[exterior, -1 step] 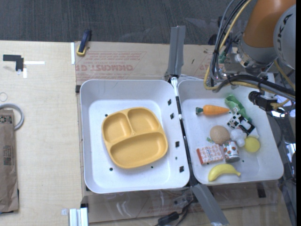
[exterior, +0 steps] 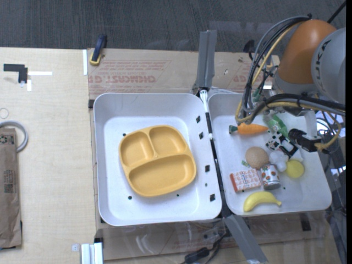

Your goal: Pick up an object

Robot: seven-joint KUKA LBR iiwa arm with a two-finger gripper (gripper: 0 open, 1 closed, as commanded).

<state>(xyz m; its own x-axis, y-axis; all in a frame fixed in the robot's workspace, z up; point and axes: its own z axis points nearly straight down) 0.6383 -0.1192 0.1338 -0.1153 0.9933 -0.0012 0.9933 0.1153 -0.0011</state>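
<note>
The right bin [exterior: 313, 202] holds several small things: an orange carrot [exterior: 252, 129], a green piece [exterior: 278, 123], a black-and-white toy cow [exterior: 275, 143], a tan ball [exterior: 257, 157], a yellow lemon [exterior: 295, 169], a red-and-white can [exterior: 269, 176], a red carton [exterior: 245, 180] and a banana [exterior: 261, 201]. My gripper [exterior: 264, 108] hangs over the bin's far edge, just above the carrot and the green piece, wrapped in cables. Nothing shows in its grasp.
The left bin [exterior: 110, 202] holds a yellow divided plate [exterior: 158, 159]. A grey divider post [exterior: 206, 59] stands behind the seam between the bins. Cardboard [exterior: 143, 73] lies behind the left bin, with a brown bag [exterior: 8, 186] at the far left.
</note>
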